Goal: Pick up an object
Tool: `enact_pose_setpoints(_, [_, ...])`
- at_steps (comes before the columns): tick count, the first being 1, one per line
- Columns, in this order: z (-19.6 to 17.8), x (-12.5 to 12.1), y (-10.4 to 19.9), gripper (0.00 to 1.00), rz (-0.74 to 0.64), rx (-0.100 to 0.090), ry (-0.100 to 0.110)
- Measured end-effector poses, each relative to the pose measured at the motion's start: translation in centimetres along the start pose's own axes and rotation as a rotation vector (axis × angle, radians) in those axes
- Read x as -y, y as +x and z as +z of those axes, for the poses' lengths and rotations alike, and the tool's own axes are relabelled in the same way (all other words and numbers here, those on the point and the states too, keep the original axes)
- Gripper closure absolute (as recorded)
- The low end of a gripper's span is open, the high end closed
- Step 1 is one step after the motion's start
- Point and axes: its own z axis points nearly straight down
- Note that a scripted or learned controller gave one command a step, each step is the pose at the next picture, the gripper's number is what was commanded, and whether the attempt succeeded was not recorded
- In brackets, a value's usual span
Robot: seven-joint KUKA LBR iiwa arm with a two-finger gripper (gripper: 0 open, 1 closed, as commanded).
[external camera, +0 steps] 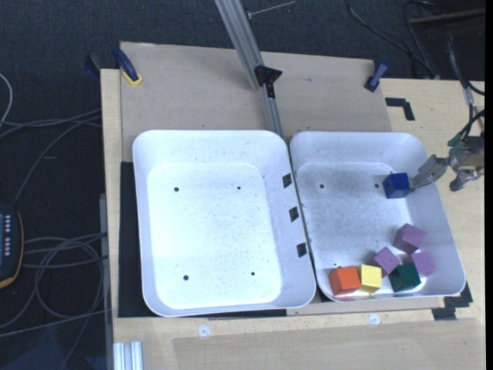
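My hand (428, 174), whose grip state I cannot tell, touches the blue cube (396, 185) in the right bin (339, 149), presumably approaching to grasp it.

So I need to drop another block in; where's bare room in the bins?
The left bin is bare all over. In the right bin, the middle and left floor is free. Crowded: the near right corner's block cluster, and the blue block beside the claw.
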Motion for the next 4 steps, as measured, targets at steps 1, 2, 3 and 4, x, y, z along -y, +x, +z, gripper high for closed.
enact_pose_setpoints(1, [0.0,0.0,0.0,0.00,0.000,0.000,0.000])
enact_pose_setpoints(2, [6.3,0.2,0.0,0.00,0.002,-0.002,0.006])
enact_pose_setpoints(3, [12.7,0.7,0.0,0.00,0.001,-0.002,0.007])
enact_pose_setpoints(4, [15.6,0.7,0.0,0.00,0.001,-0.001,0.004])
